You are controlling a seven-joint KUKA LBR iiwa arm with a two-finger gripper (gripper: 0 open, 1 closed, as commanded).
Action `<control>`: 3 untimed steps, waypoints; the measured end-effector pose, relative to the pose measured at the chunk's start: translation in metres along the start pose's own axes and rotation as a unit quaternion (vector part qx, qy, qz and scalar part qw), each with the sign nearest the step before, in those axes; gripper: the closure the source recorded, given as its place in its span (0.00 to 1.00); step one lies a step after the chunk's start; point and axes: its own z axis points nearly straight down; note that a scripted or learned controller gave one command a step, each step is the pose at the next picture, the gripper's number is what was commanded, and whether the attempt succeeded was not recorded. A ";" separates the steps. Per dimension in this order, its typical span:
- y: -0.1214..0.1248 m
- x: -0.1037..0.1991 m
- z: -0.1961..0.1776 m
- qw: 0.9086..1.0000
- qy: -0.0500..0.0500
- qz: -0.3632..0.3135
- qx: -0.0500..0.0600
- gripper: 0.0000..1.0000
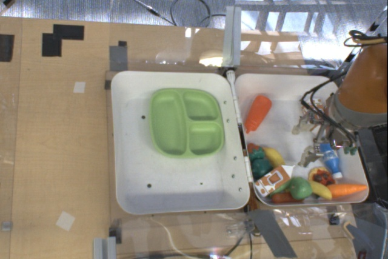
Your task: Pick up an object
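Choosing a target comes first, and the orange carrot-shaped toy [257, 113] in the upper left of the right bin [279, 83] looks the easiest pick, since it lies alone with bare floor on most sides. The gripper [313, 141] sits right of centre in that bin, above bare floor, with its metal fingers [301, 125] spread apart and nothing between them. A clean try would mean lining the jaws across the toy's narrow width before descending, so they close on its sides and not on its tapered end.

Lower in the bin things crowd together: a dark green piece [259, 162], a yellow banana [273, 157], a small printed box [272, 180], a green pear-like fruit [300, 188], a long carrot [347, 190] and a blue bottle [331, 160] just beside the fingers. Any grasp there risks nudging neighbours. The left bin [130, 148] holds a green divided plate [186, 122], well apart from the gripper.
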 end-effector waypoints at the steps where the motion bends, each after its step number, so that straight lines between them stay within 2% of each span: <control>1: -0.018 -0.013 0.018 1.000 -0.008 -0.002 0.001 0.00; 2: -0.013 -0.019 0.018 1.000 -0.008 0.007 0.002 0.00; 3: -0.023 -0.013 0.019 1.000 -0.008 0.027 0.001 0.00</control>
